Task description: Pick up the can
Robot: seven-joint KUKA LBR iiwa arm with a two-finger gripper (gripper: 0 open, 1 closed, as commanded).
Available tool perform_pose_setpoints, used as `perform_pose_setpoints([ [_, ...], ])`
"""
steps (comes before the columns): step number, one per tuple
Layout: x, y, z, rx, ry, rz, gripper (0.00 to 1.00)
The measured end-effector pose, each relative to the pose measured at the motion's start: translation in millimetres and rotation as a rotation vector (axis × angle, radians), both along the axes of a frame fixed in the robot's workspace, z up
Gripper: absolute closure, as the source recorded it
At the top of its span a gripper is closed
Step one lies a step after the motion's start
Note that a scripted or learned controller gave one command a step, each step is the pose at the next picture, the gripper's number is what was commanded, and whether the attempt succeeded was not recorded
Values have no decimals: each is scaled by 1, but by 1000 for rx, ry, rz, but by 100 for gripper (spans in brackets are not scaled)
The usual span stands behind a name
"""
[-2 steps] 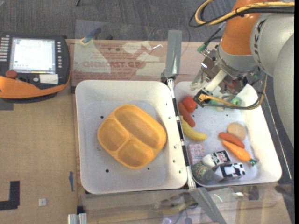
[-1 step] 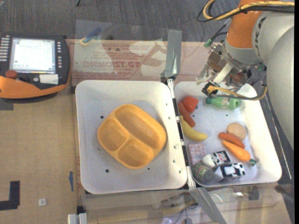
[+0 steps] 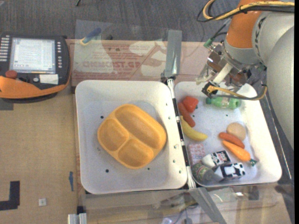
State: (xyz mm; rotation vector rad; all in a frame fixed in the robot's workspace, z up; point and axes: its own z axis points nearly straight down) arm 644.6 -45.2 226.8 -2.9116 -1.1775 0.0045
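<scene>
The can (image 3: 202, 172), dark with a greyish top, sits in the near left corner of the right bin (image 3: 266, 125), beside a black-and-white cow-patterned carton (image 3: 232, 170). My gripper (image 3: 218, 80) hangs over the far edge of that bin, just above a green bottle (image 3: 224, 102) lying on its side. The gripper is far from the can, about a bin's length away, and I see nothing held in it.
The right bin also holds a red pepper (image 3: 190, 103), a banana (image 3: 193, 132), two carrots (image 3: 237, 149), a pale round fruit (image 3: 237, 130), a pink packet (image 3: 196, 151) and a small carton (image 3: 216, 159). An orange divided tray (image 3: 131, 135) lies in the left bin (image 3: 88, 125).
</scene>
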Motion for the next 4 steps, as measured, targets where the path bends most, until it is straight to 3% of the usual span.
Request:
perform_pose_setpoints([
  [4, 0, 0, 0, 0, 0, 0, 0],
])
